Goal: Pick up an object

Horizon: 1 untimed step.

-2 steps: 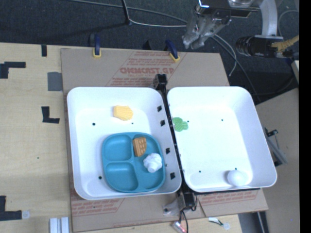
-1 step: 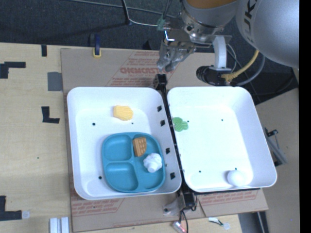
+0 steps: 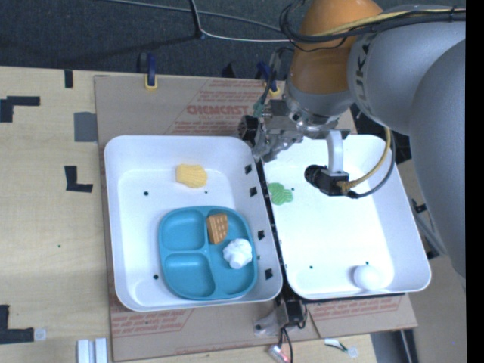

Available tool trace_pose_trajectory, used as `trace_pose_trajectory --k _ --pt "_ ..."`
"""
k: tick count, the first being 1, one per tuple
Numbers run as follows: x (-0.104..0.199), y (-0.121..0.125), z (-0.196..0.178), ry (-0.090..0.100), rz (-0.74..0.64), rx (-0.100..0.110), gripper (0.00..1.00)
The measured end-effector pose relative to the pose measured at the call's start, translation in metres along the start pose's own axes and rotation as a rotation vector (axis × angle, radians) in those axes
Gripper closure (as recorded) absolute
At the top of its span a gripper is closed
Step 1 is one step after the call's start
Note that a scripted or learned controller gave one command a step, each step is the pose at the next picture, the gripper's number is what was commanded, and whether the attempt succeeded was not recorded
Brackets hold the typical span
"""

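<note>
Your gripper (image 3: 266,148) hangs over the bins' shared edge just above the green object (image 3: 280,194) in the right bin (image 3: 393,225); whether it's open, I cannot tell.

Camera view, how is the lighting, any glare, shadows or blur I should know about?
Camera view: even, soft light; sharp on the blue tray, while the arm looms large and slightly soft; a mild sheen on its orange band; faint shadows inside the left bin; the white ball nearly blends into the right bin.

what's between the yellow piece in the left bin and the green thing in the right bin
In the camera view, bare white floor of the left bin, then the two bins' adjoining rims, lie between the yellow piece and the green thing.
</note>
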State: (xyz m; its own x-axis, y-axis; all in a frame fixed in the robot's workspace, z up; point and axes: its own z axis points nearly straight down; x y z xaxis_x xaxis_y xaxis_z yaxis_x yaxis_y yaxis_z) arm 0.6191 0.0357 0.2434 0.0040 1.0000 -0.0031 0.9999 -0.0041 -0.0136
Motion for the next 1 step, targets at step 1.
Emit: trace_pose_trajectory --k 1 --pt "0.003 0.0019 -0.0073 0.003 -0.004 -0.013 0.0"
